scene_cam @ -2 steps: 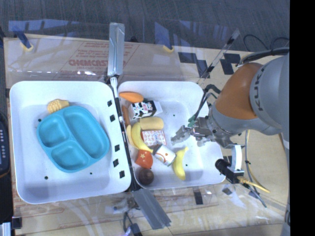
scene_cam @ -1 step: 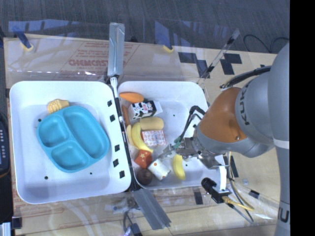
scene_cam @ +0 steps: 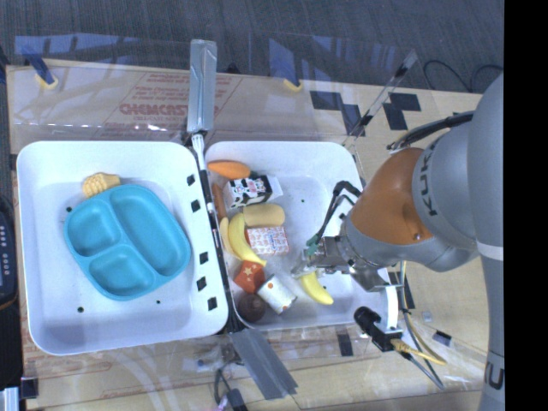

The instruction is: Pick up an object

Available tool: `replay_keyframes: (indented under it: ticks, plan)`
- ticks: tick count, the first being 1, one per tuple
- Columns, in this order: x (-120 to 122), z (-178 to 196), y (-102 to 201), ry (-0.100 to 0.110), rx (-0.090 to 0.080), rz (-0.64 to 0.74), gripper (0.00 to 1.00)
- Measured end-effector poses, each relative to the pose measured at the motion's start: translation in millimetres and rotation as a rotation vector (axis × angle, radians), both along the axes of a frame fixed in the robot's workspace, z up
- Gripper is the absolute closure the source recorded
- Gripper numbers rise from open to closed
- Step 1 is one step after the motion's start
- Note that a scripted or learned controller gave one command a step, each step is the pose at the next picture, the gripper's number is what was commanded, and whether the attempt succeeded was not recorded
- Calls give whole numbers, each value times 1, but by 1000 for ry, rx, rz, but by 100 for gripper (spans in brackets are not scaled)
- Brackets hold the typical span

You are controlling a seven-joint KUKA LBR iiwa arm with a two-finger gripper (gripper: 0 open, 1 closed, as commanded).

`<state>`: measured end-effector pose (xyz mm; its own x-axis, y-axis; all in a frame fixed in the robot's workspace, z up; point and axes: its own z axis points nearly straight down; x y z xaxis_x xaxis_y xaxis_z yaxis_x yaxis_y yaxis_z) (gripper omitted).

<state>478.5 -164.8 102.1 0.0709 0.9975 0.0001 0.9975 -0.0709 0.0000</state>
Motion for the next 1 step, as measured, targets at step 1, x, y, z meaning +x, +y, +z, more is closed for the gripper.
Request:
replay_keyframes:
  ticks: [1]
  plan:
    - [46, 100, 25, -4, 1, -134, 100]
